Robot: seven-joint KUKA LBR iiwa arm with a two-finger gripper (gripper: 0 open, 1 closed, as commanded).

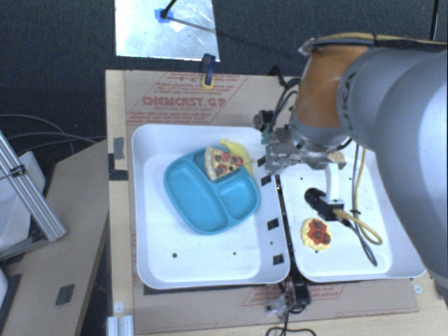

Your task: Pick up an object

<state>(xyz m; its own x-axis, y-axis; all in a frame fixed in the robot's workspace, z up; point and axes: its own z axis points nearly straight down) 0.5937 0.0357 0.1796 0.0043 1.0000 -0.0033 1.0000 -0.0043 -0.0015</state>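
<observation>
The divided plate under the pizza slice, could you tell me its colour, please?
Light blue all over; the plate shows best in the camera view.

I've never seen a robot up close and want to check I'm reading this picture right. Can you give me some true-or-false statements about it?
1. The blue divided plate lies in the left-hand bin. True.
2. The pizza slice lies in the right-hand bin. False: it rests on the plate, at its far edge.
3. A round yellow toy with red spots lies in the right-hand bin. True.
4. The arm is lifting the plate out of its bin. False: the plate lies on the bin floor, and the gripper is beside it, near the wall between the bins.
</observation>
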